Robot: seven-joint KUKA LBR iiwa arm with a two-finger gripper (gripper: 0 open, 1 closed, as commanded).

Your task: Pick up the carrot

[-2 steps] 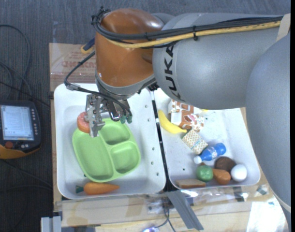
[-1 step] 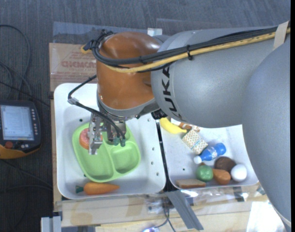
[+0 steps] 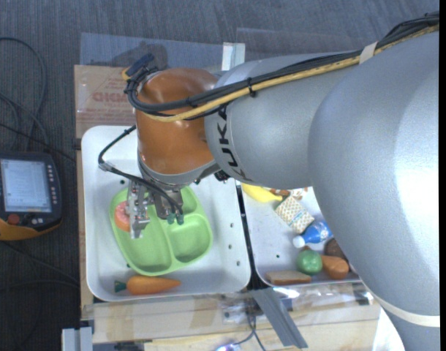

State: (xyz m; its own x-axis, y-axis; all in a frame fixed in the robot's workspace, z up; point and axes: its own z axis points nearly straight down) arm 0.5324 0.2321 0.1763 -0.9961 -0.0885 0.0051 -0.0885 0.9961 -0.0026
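The hand (image 3: 156, 212) hangs below the orange band of the arm (image 3: 281, 123), above the left bin (image 3: 95, 196), directly over a green divided tray (image 3: 180, 247). How far the hand is open cannot be told, and nothing can be seen held in it. The carrot (image 3: 148, 285) lies on its side on the floor of the left bin, near the front wall, just beside the front edge of the green tray and apart from the hand. A red-orange item (image 3: 122, 213) sits at the left edge of the tray. The right bin (image 3: 254, 254) contains a green ball (image 3: 308, 261), a blue-and-white item (image 3: 313, 235) and a checkered item (image 3: 294, 212). A pendant controller (image 3: 22, 192) rests left of the tabletop.
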